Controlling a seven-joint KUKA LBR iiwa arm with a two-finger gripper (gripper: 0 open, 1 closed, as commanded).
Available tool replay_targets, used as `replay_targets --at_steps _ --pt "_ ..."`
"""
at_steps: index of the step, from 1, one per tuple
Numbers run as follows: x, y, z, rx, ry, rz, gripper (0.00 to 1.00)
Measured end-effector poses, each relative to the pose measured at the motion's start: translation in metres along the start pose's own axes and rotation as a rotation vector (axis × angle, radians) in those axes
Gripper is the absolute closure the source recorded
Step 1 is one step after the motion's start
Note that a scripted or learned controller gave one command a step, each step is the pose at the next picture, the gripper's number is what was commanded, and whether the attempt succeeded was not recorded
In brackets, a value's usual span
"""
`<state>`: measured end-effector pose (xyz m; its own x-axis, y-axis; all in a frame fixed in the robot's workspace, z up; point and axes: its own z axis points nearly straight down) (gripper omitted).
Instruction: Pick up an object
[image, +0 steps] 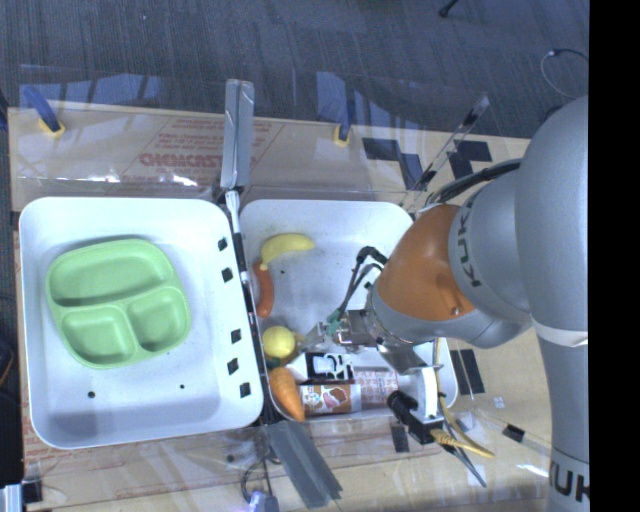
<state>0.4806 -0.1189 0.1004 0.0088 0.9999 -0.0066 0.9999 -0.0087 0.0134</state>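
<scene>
Now you are watching the gripper (338, 345) reaching down into the right bin (330, 215), low in the frame's centre.

Its wrist is hanging over a brown can (330, 398) lying by the near wall, beside an orange carrot (286, 392) and a lemon (279, 343), suggesting a pick there; a banana (286, 245) is lying higher up. Whether its fingers are gaping or pinched, you cannot tell: the arm is covering them. A green tray (118, 300) is sitting in the left bin (40, 410).
</scene>
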Motion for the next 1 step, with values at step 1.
replay_targets --at_steps 1 --pt "-0.0110 0.1014 0.0107 0.015 0.008 -0.150 0.00"
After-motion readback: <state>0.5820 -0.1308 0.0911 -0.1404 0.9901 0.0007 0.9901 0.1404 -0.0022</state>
